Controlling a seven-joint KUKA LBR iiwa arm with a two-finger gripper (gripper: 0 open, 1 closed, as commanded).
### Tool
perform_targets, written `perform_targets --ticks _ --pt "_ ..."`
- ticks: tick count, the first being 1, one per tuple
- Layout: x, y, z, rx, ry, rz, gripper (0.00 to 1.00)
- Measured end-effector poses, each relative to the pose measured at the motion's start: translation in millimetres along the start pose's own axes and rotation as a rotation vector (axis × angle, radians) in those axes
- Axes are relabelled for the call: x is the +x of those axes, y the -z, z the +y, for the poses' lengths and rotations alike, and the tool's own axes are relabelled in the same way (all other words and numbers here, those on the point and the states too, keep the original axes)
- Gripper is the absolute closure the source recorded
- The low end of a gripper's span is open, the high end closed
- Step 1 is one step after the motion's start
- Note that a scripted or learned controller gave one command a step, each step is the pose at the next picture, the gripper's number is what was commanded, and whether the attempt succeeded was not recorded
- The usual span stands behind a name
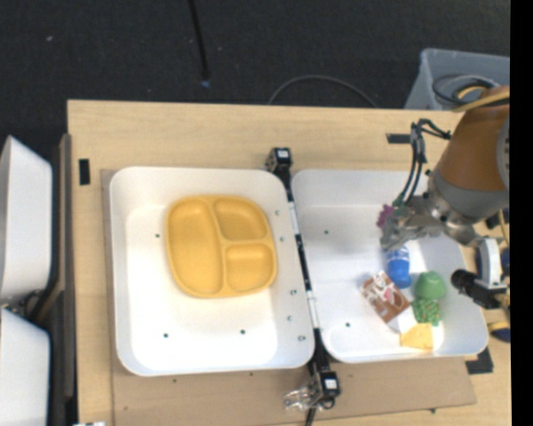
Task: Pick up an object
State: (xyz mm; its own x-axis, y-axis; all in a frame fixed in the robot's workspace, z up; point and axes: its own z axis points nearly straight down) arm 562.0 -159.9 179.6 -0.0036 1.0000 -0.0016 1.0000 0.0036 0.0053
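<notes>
1. Yellow wedge (417,336), near edge of right bin (338,211).
2. Green toy (429,295), red-brown packet (386,297), blue object (398,264) just beyond.
3. Gripper (398,227) above blue object; finger state indiscernible.
4. Yellow divided plate (220,244), left bin (142,327).

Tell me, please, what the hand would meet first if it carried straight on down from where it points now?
Most likely the blue object lying right under the hand in the right bin. Depth is hard to judge from this slanted view, so it might land on the bin floor just beside it.
</notes>
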Motion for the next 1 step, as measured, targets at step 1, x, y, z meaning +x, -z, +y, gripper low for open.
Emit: perform_targets --ticks 1 --pt "-5.8 55.0 -7.4 -0.003 -0.002 -0.001 1.00"
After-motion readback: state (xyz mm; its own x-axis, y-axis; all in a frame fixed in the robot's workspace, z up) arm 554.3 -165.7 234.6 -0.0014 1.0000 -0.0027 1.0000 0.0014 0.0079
